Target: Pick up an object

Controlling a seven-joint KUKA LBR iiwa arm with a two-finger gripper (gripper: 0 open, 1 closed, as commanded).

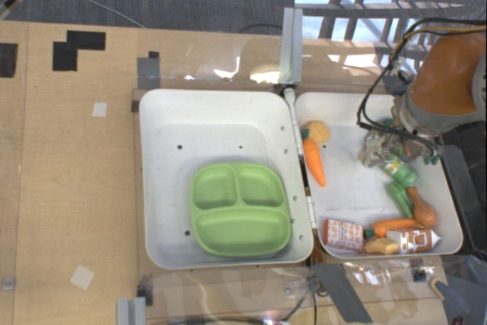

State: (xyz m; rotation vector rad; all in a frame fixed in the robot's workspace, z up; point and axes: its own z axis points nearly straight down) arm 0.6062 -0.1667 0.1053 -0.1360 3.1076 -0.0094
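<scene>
Right bin (346,190) centre open; toys crowd 3–6 o'clock, carrot (314,161) at 9; green tray (240,208) blocks left bin (163,129) 5 o'clock.

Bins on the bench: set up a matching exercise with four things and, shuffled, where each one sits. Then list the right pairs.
Things:
1. green divided plate
2. carrot
3. red and white packet
4. gripper

Places:
A. right bin, along its left wall
B. left bin
C. right bin, near front left corner
D. over the right bin's right half

Pairs: 1-B, 2-A, 3-C, 4-D
</scene>
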